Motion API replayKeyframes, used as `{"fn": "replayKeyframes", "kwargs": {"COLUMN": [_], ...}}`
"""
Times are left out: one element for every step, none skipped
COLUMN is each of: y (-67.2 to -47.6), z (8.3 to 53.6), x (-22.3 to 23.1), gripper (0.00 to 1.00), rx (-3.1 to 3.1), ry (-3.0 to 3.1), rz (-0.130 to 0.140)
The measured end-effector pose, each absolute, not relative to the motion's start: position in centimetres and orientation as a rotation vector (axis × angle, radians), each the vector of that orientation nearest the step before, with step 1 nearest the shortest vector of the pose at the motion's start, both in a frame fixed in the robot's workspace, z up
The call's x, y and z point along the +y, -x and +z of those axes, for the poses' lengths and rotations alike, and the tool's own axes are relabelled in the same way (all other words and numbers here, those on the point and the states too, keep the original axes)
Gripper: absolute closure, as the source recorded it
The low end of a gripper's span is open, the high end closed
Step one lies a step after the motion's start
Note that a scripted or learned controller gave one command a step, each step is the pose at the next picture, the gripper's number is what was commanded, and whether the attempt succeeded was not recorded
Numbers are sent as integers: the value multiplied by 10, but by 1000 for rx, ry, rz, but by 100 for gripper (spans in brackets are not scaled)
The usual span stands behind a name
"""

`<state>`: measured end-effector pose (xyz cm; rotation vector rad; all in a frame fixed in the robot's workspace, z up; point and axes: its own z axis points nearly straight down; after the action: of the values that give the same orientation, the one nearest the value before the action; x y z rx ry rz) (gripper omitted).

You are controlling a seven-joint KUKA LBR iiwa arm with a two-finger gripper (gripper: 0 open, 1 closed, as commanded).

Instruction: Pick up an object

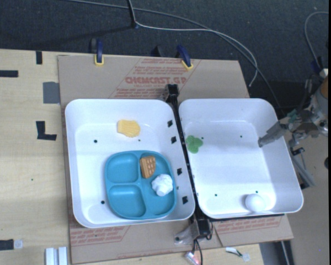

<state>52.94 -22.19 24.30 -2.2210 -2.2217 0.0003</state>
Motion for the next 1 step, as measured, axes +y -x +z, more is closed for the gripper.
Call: {"fn": "replayKeyframes", "kwargs": {"y": [-596], "z": [311], "x": [-187], "gripper": [0], "rx": [-2231], "ry": [2219], "rz": [-5]}}
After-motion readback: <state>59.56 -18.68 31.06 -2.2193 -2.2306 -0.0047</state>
